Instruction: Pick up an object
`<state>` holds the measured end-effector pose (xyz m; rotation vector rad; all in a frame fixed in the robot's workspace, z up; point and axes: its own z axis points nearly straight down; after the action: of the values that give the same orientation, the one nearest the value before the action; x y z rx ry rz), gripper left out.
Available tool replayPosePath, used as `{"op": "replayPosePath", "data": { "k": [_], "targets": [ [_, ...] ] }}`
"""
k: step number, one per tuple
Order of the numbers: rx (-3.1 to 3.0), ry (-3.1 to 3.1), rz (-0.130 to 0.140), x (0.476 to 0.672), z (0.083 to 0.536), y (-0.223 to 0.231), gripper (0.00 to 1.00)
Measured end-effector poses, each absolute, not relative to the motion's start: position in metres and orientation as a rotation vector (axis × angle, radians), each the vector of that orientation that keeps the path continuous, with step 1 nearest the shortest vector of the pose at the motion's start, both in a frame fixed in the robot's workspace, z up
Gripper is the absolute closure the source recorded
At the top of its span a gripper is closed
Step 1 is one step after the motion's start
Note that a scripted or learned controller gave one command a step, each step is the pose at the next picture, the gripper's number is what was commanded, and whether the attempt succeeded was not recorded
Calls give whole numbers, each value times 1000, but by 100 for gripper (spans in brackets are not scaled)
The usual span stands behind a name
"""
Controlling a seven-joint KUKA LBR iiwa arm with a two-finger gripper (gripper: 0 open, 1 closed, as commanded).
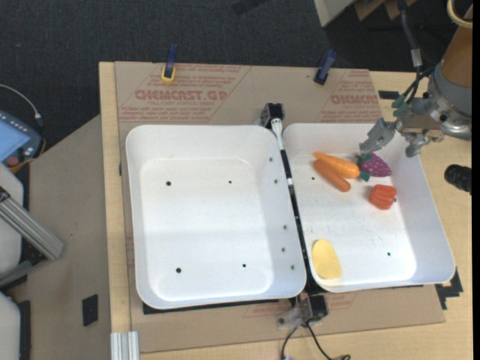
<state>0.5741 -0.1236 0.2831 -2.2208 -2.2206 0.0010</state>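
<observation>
From my station I saw the end effector (395, 138) hanging over the far edge of the right bin (420, 231), its two fingers spread apart and nothing between them. One fingertip (373, 142) sat just above the purple grapes (375, 166), which lay touching the end of an orange carrot (336, 163). A second orange piece (331, 175) lay alongside the carrot. A small red pepper (382, 196) rested just nearer the surface's front edge, and a yellow piece (326, 259) lay by the bin's near left corner. The left bin (150, 201) stood beside it.
</observation>
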Motion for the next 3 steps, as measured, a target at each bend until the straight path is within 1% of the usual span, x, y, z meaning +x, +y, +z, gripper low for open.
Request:
{"op": "replayPosePath", "data": {
  "k": [1,2,3],
  "targets": [
    [-2218,-2211,11,564,120,-161,0],
    [-2211,-2220,3,554,88,-103,0],
    [-2221,-2227,-3,592,85,-96,0]
  ]
}}
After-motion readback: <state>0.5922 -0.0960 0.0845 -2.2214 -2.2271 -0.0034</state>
